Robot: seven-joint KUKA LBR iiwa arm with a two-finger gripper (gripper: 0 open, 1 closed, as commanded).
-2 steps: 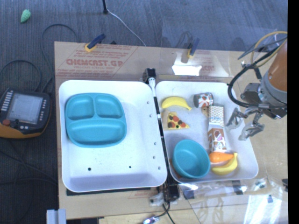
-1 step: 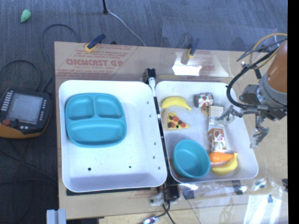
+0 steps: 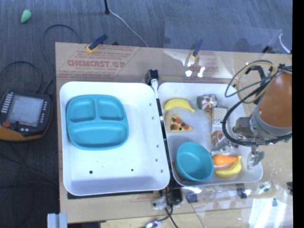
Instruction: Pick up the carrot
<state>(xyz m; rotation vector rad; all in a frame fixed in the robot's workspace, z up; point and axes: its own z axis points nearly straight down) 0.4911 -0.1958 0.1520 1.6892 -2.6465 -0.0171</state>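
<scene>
The claw [image 3: 247,152] was poised beside the carrot [image 3: 224,160]; its state could not be told. The banana [image 3: 230,169] beneath might be grabbed instead.

Overhead slanted view of both bins [image 3: 114,184]

Place: a robot lab
Floor: grey carpet with black cables [image 3: 28,70] lying loose
Control box: a hand-held screen pad [image 3: 23,114] on the floor
Desk: a brown board [image 3: 109,63] with two white bins [image 3: 114,177], clamps [image 3: 96,42] and toy food
</scene>
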